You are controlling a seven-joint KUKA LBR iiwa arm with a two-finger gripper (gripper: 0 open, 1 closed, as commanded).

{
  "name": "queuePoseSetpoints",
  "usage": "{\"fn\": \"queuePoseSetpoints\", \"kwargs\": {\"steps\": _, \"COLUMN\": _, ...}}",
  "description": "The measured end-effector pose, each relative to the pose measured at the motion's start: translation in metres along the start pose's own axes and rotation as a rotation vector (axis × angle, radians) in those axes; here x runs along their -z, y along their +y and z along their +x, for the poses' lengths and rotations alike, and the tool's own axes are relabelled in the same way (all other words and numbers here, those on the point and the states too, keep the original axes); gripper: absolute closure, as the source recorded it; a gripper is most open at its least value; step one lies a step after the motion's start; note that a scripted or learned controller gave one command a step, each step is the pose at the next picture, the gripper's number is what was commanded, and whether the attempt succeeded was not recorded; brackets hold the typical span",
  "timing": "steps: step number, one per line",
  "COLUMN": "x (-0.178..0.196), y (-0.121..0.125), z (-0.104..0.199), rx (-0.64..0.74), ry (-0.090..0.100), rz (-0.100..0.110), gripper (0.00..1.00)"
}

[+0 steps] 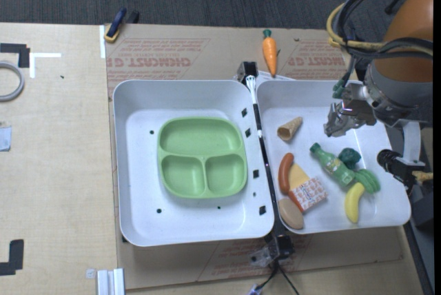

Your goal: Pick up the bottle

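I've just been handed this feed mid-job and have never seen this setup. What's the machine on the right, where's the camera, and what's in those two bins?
One fixed camera looks down at a slant. The grey arm with the orange band enters from the right; its gripper hangs over the right bin, above the green bottle, with nothing seen between its fingers. That bin also holds a banana, hot dog, ice cream cone and small box. The left bin holds a green divided plate. A toy carrot lies outside.

Glossy green plastic bottle (333, 166), smooth white plastic bins (131, 169), matt green plate (202, 157), brown cardboard sheet (172, 56)
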State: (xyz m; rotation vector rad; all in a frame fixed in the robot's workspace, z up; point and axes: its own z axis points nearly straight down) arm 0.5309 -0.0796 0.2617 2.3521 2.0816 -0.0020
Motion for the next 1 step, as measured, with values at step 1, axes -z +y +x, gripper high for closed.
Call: {"fn": "queuePoseSetpoints", "kwargs": {"steps": 1, "x": -0.0333, "y": -0.0494, "z": -0.04, "rx": -0.227, "ry": 0.001, "rz": 0.002, "gripper": 1.0}}
